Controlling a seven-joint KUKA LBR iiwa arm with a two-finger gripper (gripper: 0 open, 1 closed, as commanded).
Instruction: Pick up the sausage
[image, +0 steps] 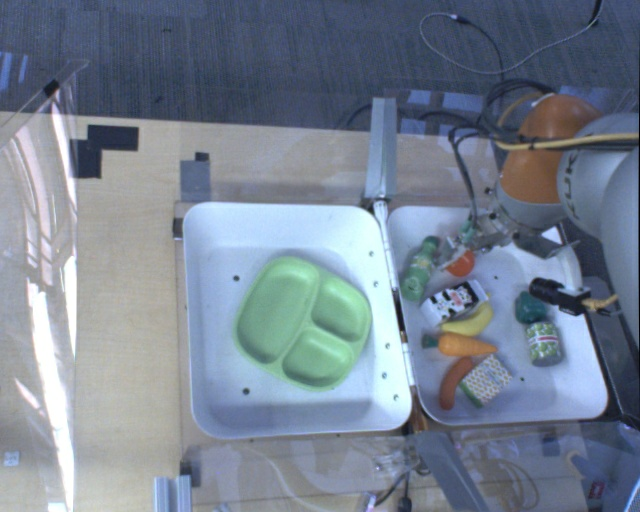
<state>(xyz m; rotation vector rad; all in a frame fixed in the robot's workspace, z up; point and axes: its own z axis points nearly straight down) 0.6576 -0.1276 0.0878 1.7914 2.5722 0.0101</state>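
Note:
The sausage (452, 382) is a short reddish-brown link lying near the front of the right bin (590, 400), tilted, between a carrot (467, 346) and a checkered box (487, 379). My gripper (472, 240) hangs over the back of the same bin, well behind the sausage, just above a small red item (460, 265). Nothing shows in its grasp.
The right bin also holds a green bottle (419, 264), a black-and-white carton (457, 297), a banana (471, 320), a teal lump (529, 307) and a green can (543, 343). A green divided plate (303, 322) lies in the left bin (215, 400).

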